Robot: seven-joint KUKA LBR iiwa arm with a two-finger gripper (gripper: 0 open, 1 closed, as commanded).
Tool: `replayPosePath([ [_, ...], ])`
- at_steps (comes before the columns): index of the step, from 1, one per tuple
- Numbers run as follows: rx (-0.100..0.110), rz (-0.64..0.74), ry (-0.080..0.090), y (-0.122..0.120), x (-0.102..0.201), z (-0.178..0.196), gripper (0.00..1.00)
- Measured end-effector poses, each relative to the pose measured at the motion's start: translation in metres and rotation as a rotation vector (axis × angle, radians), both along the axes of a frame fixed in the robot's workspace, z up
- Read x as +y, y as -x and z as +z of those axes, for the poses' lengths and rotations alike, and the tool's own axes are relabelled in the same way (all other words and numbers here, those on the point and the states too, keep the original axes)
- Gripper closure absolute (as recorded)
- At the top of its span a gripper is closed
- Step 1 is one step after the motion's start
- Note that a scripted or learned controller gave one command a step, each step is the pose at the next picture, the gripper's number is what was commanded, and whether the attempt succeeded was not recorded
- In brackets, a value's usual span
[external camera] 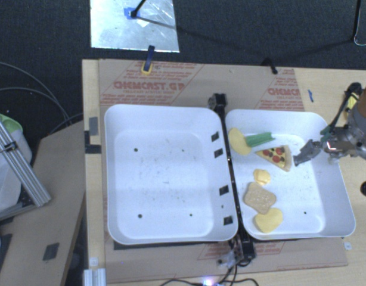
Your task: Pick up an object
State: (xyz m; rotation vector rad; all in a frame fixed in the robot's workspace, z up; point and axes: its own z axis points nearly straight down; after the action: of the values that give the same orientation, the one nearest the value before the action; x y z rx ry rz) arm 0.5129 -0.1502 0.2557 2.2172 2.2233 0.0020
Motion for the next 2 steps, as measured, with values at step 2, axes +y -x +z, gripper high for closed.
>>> replayPosePath([
  [2,-0.017,0.008,-0.002,0.013,0.101,0.007,0.00],
])
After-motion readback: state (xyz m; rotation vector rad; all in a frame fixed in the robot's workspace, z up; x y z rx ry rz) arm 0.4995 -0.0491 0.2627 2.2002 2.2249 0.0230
